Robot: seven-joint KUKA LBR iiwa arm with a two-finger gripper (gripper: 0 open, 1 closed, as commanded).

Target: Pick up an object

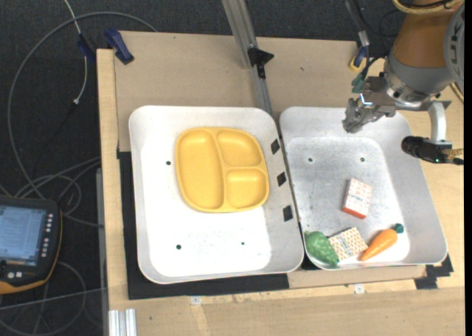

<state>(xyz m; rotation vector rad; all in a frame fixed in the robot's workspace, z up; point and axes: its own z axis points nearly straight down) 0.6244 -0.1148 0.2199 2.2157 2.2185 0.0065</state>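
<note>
In the right bin (pixel 332 172) lie a small white and orange box (pixel 357 198), an orange carrot (pixel 380 244) with a green top, a patterned pale packet (pixel 346 243) and a green leafy toy (pixel 320 247), the last three bunched at the near edge. My gripper (pixel 358 119) hangs over the far edge of the right bin, well away from all of them, with nothing seen between its fingers. A yellow divided plate (pixel 221 168) rests in the left bin (pixel 155 239).
A slanted metal post (pixel 240 18) rises behind the bins. Cables and a tablet (pixel 26 242) lie on the floor at left. Black clips (pixel 280 178) sit along the seam between the bins. The middle of the right bin is bare.
</note>
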